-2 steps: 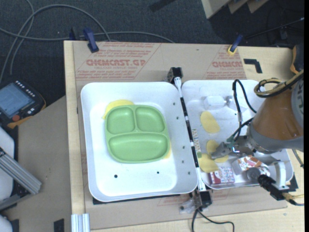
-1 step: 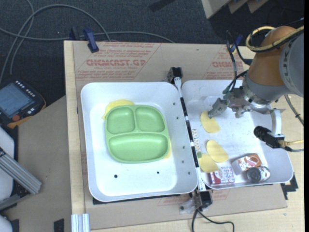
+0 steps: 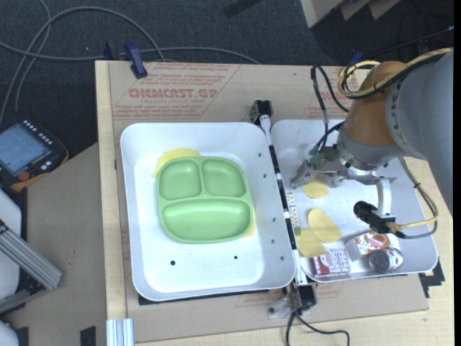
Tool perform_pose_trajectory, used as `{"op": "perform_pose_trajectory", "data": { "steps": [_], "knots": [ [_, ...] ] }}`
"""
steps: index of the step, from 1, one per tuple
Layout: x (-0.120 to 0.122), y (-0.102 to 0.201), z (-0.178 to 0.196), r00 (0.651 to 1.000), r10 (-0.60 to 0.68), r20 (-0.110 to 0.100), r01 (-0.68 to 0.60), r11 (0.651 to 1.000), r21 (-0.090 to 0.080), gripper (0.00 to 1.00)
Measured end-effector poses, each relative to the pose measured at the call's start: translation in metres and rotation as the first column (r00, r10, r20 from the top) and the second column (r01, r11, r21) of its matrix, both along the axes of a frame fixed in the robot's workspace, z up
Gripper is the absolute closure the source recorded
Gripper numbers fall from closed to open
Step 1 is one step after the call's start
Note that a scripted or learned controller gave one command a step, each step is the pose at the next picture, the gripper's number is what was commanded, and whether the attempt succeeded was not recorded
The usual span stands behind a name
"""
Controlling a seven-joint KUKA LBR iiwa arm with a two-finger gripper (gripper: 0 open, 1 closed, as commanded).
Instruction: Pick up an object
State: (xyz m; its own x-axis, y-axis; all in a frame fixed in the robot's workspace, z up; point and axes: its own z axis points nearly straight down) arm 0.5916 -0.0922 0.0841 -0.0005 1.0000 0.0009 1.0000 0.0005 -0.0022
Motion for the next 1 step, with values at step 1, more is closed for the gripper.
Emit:
{"op": "perform_pose_trajectory", "data": {
  "steps": [1],
  "knots": [
    [0.0007, -0.0001, 0.0104, 1.0, 0.0, 0.002, 0.0, 1.0, -0.001, 1.0]
  ]
}}
